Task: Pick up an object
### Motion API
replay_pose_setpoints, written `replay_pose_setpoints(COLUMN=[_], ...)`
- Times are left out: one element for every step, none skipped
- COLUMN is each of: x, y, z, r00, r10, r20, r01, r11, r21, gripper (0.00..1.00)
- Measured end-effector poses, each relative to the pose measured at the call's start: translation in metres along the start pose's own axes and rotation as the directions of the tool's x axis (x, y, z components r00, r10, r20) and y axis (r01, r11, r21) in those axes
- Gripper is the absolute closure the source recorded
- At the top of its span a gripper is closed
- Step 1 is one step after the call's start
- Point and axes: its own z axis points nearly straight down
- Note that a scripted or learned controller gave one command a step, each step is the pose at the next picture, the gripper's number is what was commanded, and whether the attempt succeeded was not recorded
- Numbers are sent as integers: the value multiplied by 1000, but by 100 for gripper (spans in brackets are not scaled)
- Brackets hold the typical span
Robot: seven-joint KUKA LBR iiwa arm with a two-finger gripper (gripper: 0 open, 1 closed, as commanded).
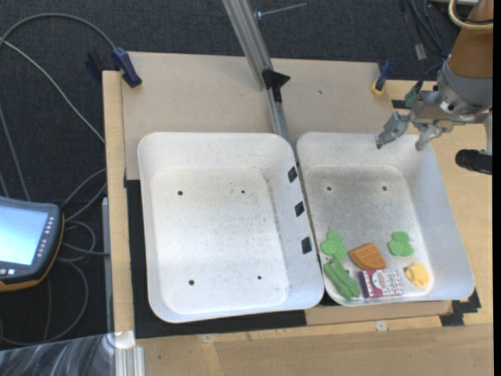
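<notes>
Toys crowd the near edge of the right bin [438,210], probably slid down its sloped floor: 3 green pieces [335,246], 1 orange wedge [368,256], 1 yellow piece [419,274] and 1 purple-and-white packet [381,283], 6 candidates in all. My claw [408,134] hangs over that bin's far rim, well apart from them, fingers spread wide and holding nothing, while the left bin [211,225] sits beside it.

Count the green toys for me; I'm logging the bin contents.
3, all at the right bin's near end: one at the left, a long one just below it, and one farther right. None seems hidden.
</notes>
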Motion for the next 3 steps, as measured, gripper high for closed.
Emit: replay_pose_setpoints(x=[-7,-6,-6], y=[0,-1,1], z=[61,105,89], r00=[1000,1000,1000], r10=[0,-2,-3], r20=[0,0,2], r01=[0,2,3], r11=[1000,1000,1000], r21=[1,-1,-8], gripper=[0,0,100])
